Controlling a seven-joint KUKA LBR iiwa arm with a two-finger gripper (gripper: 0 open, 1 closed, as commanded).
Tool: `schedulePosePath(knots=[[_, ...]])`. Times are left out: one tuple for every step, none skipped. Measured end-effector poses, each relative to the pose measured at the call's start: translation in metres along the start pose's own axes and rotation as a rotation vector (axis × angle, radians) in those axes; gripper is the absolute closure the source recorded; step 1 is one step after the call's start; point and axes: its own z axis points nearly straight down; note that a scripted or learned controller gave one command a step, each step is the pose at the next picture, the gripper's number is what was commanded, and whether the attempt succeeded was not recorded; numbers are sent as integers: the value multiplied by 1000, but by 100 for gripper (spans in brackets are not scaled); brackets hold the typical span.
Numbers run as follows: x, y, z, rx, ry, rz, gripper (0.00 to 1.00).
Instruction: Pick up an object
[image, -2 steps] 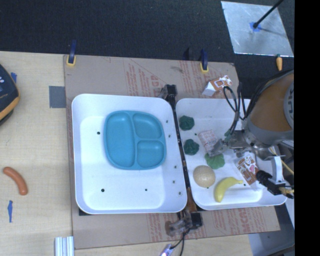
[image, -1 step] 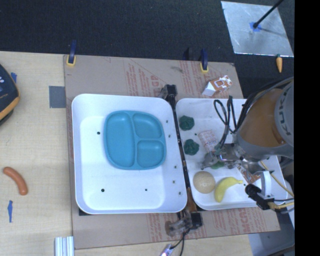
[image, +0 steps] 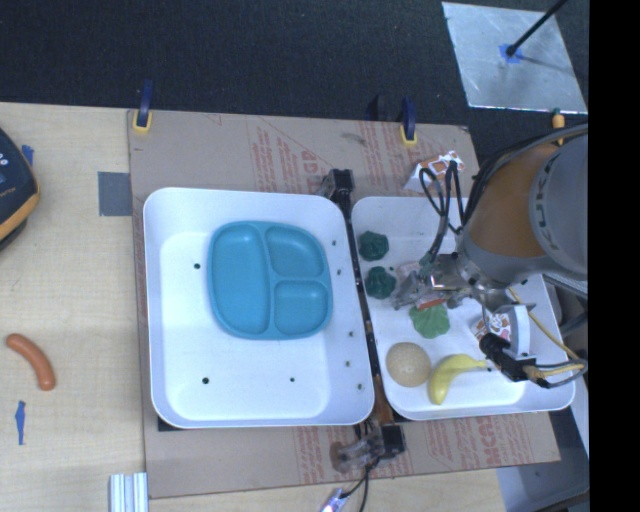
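The right bin (image: 540, 400) holds several toy foods. Two dark green pieces (image: 373, 243) (image: 380, 282) lie near its left wall. A lighter green broccoli-like piece (image: 431, 321) sits in the middle, with a beige round item (image: 407, 363) and a yellow banana (image: 452, 375) toward the front. My gripper (image: 420, 286) hangs low over the bin's middle, just behind the lighter green piece and right of the second dark green piece. The arm's grey and orange wrist (image: 520, 215) covers the bin's right side.
The left bin (image: 170, 390) holds a blue divided plate (image: 268, 278). An orange sausage (image: 32, 360) lies on the bench far left, and a black and yellow device (image: 12, 190) sits at the left edge. Cables (image: 445, 200) hang by the wrist.
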Motion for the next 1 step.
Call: schedulePosePath(knots=[[-1,0,-10,2,-1,-2,100]])
